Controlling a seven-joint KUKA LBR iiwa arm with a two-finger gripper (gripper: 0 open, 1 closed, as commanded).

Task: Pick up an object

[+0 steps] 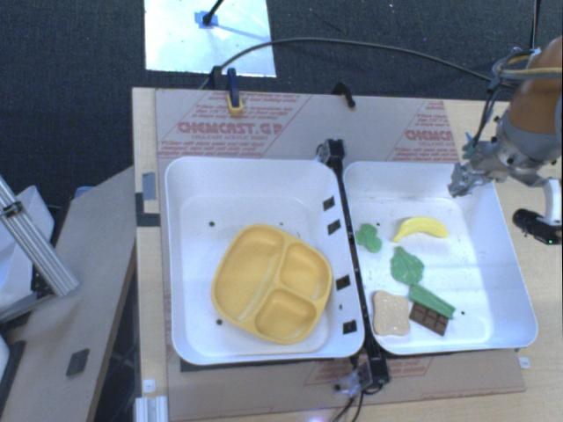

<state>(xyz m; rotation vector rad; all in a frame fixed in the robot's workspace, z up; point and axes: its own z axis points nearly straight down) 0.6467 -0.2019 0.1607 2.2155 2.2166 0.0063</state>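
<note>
I see my gripper [464,181] carrying nothing; whether it's released or clenched I cannot tell. Banana [420,229] lies below-left, unpicked.

Red "CHEMCAST GP" lettering repeats across the brown protective sheet [264,117] under the bins.

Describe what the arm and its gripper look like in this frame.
The arm enters from the right: a rounded orange band over a grey wrist section. Below it sits a grey metallic gripper. A thin dark cable arcs across the bench toward the arm's top.
</note>
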